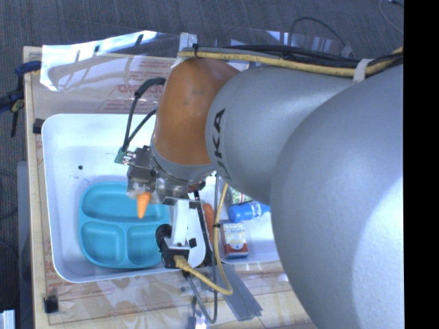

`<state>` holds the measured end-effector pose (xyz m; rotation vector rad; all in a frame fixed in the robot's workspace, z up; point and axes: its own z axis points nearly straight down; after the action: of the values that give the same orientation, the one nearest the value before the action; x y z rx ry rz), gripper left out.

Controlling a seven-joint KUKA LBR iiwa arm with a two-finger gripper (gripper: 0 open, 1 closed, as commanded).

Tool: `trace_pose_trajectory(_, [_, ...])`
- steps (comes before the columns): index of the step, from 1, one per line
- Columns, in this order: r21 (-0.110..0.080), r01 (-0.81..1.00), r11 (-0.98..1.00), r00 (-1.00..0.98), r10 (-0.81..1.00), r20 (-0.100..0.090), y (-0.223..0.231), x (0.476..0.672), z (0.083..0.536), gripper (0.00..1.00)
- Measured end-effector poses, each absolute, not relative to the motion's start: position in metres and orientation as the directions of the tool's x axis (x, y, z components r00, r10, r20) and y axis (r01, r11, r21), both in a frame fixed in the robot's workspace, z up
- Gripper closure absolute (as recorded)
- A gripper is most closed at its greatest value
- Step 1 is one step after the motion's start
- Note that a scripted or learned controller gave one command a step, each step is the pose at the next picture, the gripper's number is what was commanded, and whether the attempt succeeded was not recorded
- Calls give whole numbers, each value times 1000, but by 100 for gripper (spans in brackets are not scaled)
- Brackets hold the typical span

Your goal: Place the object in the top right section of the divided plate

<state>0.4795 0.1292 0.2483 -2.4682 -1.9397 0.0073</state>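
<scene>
the gripper [143, 199] is hanging over the blue plate [103, 235] in the left bin [58, 149] and looks to be pinching an orange carrot [143, 204]. risk: it's sitting by a divider, so it could drop into the wrong part.

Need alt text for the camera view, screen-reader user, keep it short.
A grey KUKA arm with an orange band reaches from the right over a white bin, its hand above a blue divided plate, with a small orange carrot-like object at the hand, over the plate's upper right part. Right of the plate lie a blue bottle and a small carton.
</scene>
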Motion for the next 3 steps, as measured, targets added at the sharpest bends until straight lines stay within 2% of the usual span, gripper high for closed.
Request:
trace_pose_trajectory(1, [-3, 1000, -13, 13, 1000, -2, 91, 542, 225, 100])
trace_pose_trajectory(2, [-5, 998, -60, 60, 998, -2, 161, 488, 231, 100])
trace_pose_trajectory(3, [-5, 999, -38, 38, 999, -1, 97, 476, 248, 100])
